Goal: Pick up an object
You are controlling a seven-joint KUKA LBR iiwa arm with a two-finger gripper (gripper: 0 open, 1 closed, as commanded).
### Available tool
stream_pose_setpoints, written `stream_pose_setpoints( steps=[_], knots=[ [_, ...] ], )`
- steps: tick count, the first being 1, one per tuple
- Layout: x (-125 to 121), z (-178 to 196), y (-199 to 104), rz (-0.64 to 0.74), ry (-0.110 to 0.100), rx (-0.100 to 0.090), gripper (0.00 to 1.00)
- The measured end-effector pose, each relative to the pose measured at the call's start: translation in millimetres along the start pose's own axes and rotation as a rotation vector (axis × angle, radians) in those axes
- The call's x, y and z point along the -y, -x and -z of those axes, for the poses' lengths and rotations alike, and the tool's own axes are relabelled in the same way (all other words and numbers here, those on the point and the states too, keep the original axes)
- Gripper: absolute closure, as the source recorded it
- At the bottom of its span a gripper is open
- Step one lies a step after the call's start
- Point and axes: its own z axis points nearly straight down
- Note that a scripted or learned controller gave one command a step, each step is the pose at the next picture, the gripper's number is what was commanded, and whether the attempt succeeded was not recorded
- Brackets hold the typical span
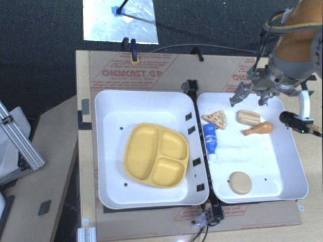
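- The gripper [250,96] hangs over the far edge of the right bin [290,158], fingers spread apart with nothing between them.
- Just below the fingers lie a bread roll [248,117], a drumstick [258,129] and a sandwich wedge [215,118].
- Farther off: a blue tube [209,138], a round biscuit [240,182].
- Well left of the fingers, a yellow divided plate [156,155] sits in the left bin [108,115].

A rounded orange band [303,19] is seen on the arm, with grey casing [298,62] beneath it. A thin dark cable [270,26] is looped beside the band. The gripper [251,98] is built of grey metal — two short dark-tipped fingers [236,101] are carried under a blocky wrist.
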Motion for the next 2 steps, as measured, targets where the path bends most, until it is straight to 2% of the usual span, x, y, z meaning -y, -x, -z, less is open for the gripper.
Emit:
stream_pose_setpoints(
  steps=[1,2],
  knots=[
    [-2,7,0,0.002,0.012,0.001,0.00],
    [-6,-54,-4,0.001,0.008,0.000,0.00]
  ],
)
